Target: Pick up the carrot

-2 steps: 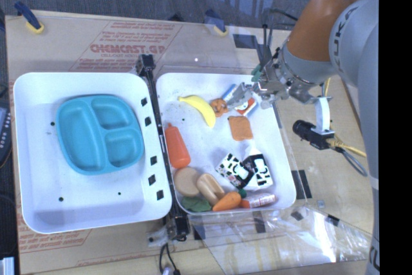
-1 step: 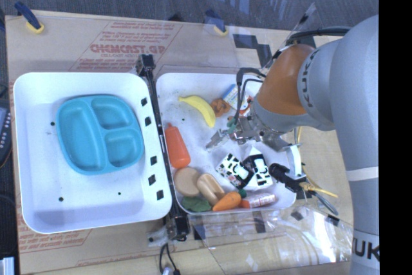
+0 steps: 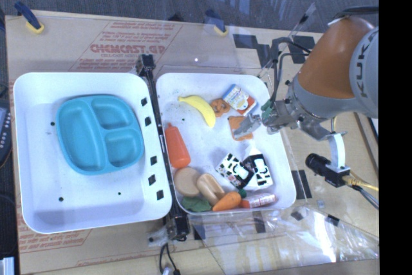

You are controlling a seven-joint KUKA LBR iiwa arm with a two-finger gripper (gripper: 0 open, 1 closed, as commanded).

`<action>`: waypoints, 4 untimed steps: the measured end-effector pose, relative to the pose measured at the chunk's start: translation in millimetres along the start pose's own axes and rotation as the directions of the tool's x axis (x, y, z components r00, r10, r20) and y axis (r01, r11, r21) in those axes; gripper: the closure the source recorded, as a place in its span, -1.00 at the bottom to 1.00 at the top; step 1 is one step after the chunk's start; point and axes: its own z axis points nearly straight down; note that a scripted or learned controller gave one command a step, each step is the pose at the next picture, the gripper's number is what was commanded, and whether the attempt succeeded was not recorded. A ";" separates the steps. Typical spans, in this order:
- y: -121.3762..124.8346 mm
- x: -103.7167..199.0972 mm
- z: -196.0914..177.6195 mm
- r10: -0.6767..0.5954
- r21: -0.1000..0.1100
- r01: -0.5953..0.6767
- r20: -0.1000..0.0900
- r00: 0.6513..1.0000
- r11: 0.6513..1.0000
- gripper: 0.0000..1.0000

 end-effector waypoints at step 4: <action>46.2 2.3 -16.0 0.022 -0.001 -0.022 0.001 1.000 1.000 1.00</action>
